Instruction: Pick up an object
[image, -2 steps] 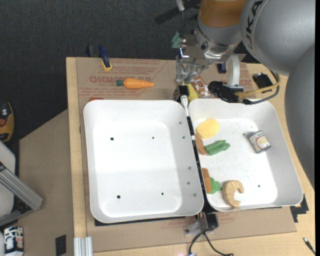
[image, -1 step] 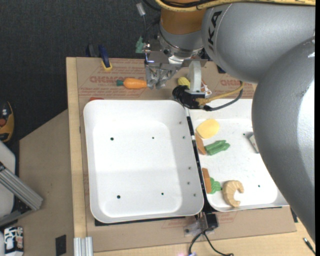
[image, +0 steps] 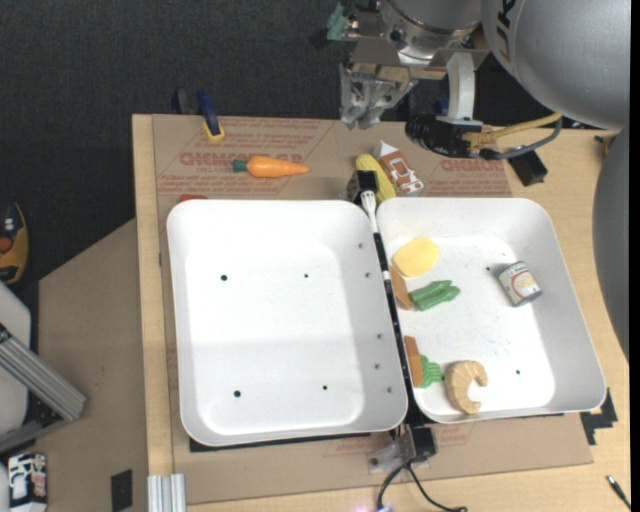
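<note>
Claw (image: 363, 105) above the worktop (image: 150, 300), beyond the bins
It hangs at 12 o'clock, fingers close together, gripping nothing; croissant (image: 466, 385) lies at 5 in the right bin (image: 560, 300).

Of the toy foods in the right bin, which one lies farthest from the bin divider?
The small grey can, alone near the right bin's far side; the yellow, green and tan pieces lie closer to the divider.

The arm (image: 560, 50) is smooth, rounded grey; its pincer (image: 365, 100) is pale metal, with black and yellowish cables (image: 500, 135) alongside.
</note>
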